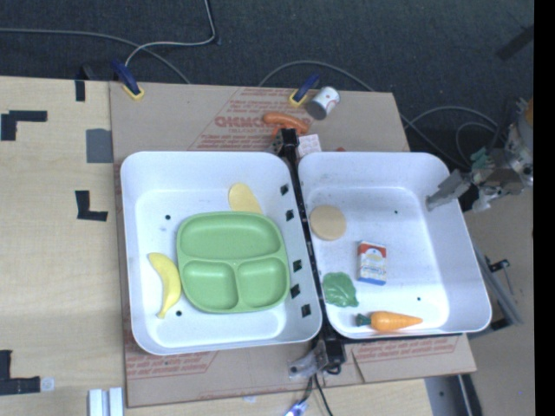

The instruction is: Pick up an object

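Where the claw (444, 193) hangs over the right rim of the right shallow white bin (451, 293), cannot tell its opening, nor anything in its hold. Inside that bin: tan round disc (329, 222), small red-and-white carton (372, 262), green leafy toy (339, 289), orange plastic carrot (392, 321). In the left white bin (143, 232): green divided plastic tray (232, 261), yellow banana (166, 282) beside it.

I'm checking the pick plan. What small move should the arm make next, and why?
Probably swing the hand left, in over the right bin. It sits at that bin's right rim, above no item, while the small box, the round cookie and the carrot lie further in.
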